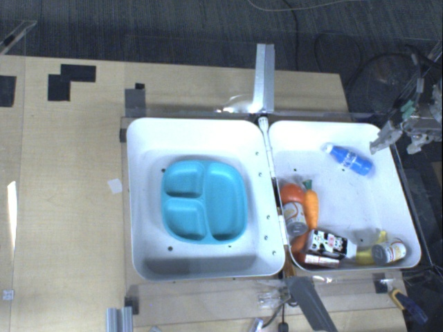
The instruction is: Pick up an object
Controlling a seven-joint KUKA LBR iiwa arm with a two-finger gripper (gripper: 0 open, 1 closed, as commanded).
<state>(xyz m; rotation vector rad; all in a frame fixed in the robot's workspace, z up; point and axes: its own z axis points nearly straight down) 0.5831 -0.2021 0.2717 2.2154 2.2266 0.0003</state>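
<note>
Gripper waits at the right bin's rim, nothing taken yet

The gripper sits at the far right, over the upper right edge of the right bin; whether its jaws are open or closed I cannot tell, since the metal parts there are small and blurred, and no object shows between them. It is off to the side of the contents, not above any one item, which suits a pose from which a pick target is chosen

Closest to it lies a blue bottle, on its side and alone on bare white floor near the bin's upper right. Standing apart from everything else, it looks the easiest candidate for the task's object

The remaining items are crowded along the bin's left wall and lower edge: a carrot leaning beside a small can, a black-and-white box below them, and a yellow bottle in the lower right corner. Packed against walls and each other, they leave fingers little room

Across the divider, the left bin holds a turquoise compartment tray, lying flat in the middle
</note>
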